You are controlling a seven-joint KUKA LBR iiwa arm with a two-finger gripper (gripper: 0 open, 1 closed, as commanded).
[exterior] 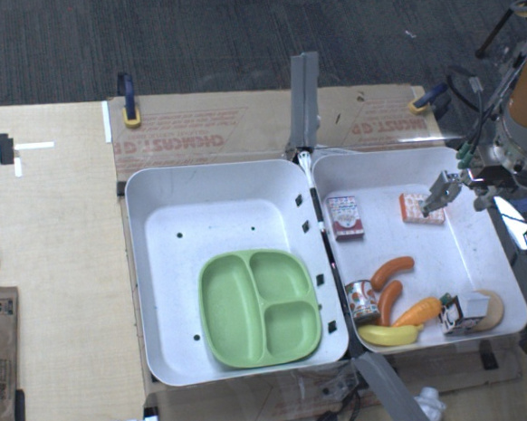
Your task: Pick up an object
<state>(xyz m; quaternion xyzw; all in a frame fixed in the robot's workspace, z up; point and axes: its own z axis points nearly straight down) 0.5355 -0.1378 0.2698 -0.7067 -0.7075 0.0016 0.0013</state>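
My gripper (pixel 440 192) hangs over the far right part of the right bin (pixel 465 235), just above the right end of a small pink box (pixel 418 207). Nothing shows held in it. Farther left in that bin lies a red and white box (pixel 344 217). Toward the front lie two sausages (pixel 392 268), a can (pixel 362 302), a banana (pixel 389 334), a carrot (pixel 417 311), a small carton (pixel 462 312) and a tan round piece (pixel 494 309).
The left bin (pixel 158 259) holds a green divided plate (pixel 260 307). A grey upright post (pixel 305 102) stands behind the seam between the bins. Clamps (pixel 129 111) pin cardboard at the back. Cables and arm parts (pixel 512 140) crowd the right edge.
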